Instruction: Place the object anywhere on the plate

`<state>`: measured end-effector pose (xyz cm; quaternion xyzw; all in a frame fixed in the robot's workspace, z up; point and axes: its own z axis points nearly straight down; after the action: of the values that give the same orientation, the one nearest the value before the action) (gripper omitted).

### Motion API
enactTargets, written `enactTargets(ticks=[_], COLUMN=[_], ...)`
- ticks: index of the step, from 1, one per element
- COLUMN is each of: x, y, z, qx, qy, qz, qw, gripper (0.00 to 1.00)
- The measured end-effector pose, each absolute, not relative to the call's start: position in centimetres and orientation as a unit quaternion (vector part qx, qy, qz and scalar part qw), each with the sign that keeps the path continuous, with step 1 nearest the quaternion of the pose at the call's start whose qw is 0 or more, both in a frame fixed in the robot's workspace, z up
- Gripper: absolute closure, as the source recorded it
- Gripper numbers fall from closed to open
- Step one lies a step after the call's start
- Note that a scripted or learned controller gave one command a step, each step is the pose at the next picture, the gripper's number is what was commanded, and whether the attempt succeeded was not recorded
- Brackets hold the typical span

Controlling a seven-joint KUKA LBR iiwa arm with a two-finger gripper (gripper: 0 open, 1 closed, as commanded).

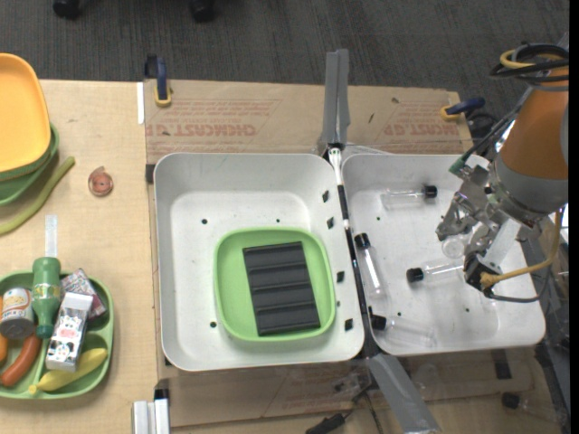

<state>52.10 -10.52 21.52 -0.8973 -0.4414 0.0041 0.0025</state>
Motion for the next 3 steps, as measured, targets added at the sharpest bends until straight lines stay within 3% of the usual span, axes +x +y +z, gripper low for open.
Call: enactTargets(ticks=[1,2,3], x=[52.1,51.0,50.8], y=[-10.5,-16.5,-21.3], z=[21.5,24.6,30.9], qx=[-0.897,-0.868,-0.843], qy=[-0.441,-0.496,-0.538], qz=[0.0041,0.0016,0.0017], qw=[0.002,0.000,0.000], gripper=[0.00,0.00,0.00])
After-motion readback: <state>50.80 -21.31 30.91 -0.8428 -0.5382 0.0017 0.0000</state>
